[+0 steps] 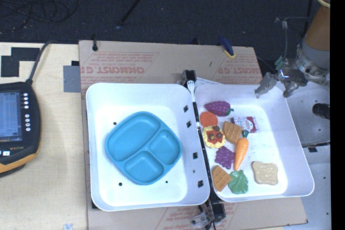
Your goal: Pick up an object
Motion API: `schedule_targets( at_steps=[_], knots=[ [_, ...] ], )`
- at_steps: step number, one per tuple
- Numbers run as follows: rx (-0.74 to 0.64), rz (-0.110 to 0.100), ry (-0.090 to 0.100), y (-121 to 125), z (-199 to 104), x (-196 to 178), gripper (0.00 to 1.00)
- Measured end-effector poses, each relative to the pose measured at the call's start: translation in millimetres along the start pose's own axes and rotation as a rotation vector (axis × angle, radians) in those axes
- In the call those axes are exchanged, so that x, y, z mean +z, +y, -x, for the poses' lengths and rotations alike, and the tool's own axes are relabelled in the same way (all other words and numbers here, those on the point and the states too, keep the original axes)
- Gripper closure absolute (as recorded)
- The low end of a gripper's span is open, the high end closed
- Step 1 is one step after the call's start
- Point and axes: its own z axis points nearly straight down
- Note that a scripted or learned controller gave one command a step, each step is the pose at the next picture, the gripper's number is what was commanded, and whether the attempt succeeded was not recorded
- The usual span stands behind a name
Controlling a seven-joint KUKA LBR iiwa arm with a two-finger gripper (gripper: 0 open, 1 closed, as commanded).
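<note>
Toys fill the right bin (302, 169): two grape bunches (217, 107), two waffles (233, 131), one carrot (241, 152), one bread slice (264, 173). Left bin (102, 169) holds one blue plate (143, 146). Tool (276, 85) hangs spread apart, grasping nothing, above the right bin's far corner.

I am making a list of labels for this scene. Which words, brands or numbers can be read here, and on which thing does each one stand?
"CHEMCAST GP", printed upside down in red on the brown board behind the bins, once on the left.
The same red print at the right: only partly readable.
Handheld screen: too blurred.
Small red packet: too small.
</note>
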Motion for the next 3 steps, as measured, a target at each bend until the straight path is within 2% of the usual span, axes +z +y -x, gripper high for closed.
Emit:
schedule_targets(
  at_steps=[1, 2, 3],
  knots=[
    [0.001, -0.001, 0.000, -14, -31, 139, 0.00],
    [-0.001, -0.004, 0.002, -58, -76, 150, 0.00],
    [-0.004, 0.003, 0.000, 10, -106, 150, 0.00]
  ],
)
